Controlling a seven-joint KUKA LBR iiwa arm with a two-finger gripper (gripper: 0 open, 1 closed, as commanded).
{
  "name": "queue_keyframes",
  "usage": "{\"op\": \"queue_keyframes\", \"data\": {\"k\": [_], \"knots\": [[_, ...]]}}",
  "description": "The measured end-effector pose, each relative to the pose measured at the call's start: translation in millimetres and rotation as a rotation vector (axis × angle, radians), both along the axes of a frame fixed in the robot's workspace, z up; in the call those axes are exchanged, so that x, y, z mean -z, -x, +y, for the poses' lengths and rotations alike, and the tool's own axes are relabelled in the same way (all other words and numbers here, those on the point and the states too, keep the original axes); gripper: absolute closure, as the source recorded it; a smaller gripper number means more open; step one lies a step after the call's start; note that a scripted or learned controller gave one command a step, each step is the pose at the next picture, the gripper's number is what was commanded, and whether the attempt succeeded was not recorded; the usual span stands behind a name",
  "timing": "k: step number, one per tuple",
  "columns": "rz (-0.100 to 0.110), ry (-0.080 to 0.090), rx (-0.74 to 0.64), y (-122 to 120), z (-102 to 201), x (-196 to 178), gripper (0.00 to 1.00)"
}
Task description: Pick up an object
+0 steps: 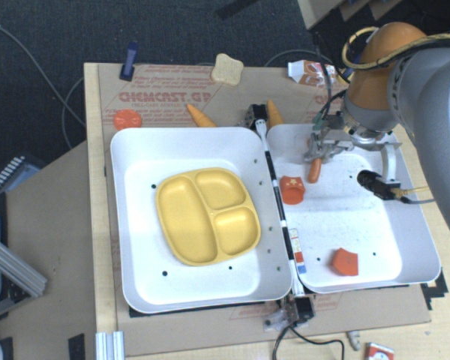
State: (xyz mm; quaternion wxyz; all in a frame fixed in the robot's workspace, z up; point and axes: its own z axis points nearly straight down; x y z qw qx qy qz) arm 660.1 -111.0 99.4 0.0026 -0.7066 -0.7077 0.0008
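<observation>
From the overhead camera, two shallow white bins sit side by side on the worktop (97, 223). The left bin (135, 163) holds a yellow three-compartment tray (208, 214), lying slightly turned near the bin's middle, with bare white floor all around it. The right bin (405, 253) holds three small things: an orange cup-like piece (292, 190) close to the wall shared by the bins, an orange block (345, 262) near the front rim, and a slim orange carrot-like stick (313, 170) toward the back left.

The tool (319, 148) hangs over the back left part of the right bin, directly above the carrot-like stick. Its tips appear to touch or straddle the stick's upper end, but it cannot be told whether the stick is gripped, nor how far apart the tips stand.

The middle and right of the right bin's floor lie bare, with the block and cup well apart from each other. Behind the bins, on the worktop, lie a slice of toy bread (227, 68), a blue piece (128, 60), an orange disc (127, 118) and another orange carrot piece (201, 115).
</observation>
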Motion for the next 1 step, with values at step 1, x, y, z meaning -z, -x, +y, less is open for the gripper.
{"op": "queue_keyframes", "data": {"k": [1], "knots": [[-0.005,0.002,0.0,73.5,45.0,-86.3,1.0]]}}
